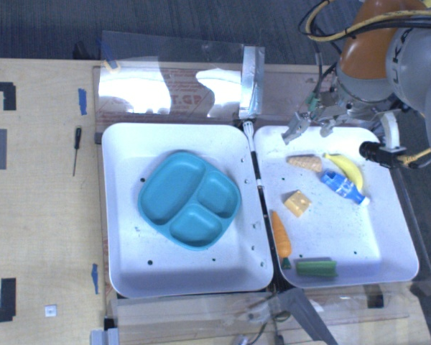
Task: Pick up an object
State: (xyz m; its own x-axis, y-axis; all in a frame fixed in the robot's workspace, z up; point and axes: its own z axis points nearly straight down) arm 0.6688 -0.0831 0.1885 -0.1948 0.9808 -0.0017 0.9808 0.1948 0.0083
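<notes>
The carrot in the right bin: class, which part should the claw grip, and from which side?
Probably the carrot's thick middle, from above, closing across its width. It lies flat and lengthwise beside the right bin's left wall, so side access looks tight.

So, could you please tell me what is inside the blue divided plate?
The blue divided plate in the left bin shows three bare compartments. The bin floor beneath it is covered.

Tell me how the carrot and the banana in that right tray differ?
The carrot is orange and straight; the banana is yellow and curved. The carrot lies along the right bin's left wall, nearer the camera; the banana lies toward the far side, against a blue object. Both lie flat.
</notes>
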